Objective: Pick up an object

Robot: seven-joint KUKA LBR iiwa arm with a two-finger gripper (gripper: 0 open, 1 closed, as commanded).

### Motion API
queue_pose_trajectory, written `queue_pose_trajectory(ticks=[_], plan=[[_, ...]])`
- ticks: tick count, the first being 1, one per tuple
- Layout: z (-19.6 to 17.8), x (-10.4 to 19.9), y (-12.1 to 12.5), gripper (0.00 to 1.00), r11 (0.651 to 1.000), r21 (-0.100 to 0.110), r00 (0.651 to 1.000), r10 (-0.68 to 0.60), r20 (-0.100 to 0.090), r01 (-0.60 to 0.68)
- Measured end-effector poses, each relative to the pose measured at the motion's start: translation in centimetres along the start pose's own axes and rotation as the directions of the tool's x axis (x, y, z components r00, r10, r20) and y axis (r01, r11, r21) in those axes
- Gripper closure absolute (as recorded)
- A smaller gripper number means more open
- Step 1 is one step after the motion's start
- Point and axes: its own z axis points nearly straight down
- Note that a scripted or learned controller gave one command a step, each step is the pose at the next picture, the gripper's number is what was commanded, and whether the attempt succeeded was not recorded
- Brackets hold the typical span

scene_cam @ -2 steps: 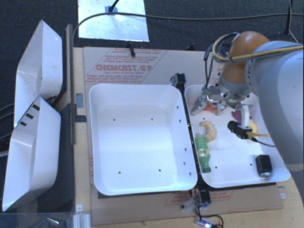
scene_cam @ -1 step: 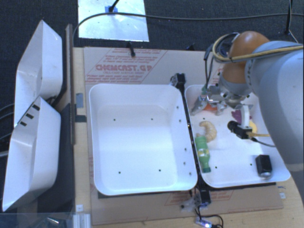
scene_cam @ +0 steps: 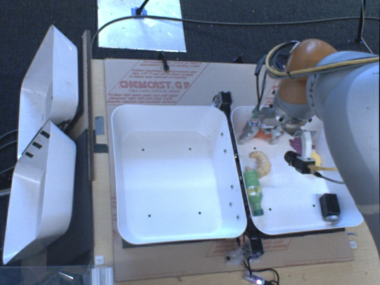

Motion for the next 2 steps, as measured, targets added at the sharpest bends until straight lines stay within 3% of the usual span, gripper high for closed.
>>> queue_pose_trajectory(ticks=[1, 2], plan=[[-0.46, -0.18, -2.83, 0.0, 1.0, -0.017, 1.0, -0.003, 0.001, 0.003], [-0.49, -0.3, -1.97, 0.0, 1.0, -0.018, 1.0, -0.004, 0.001, 0.004]])
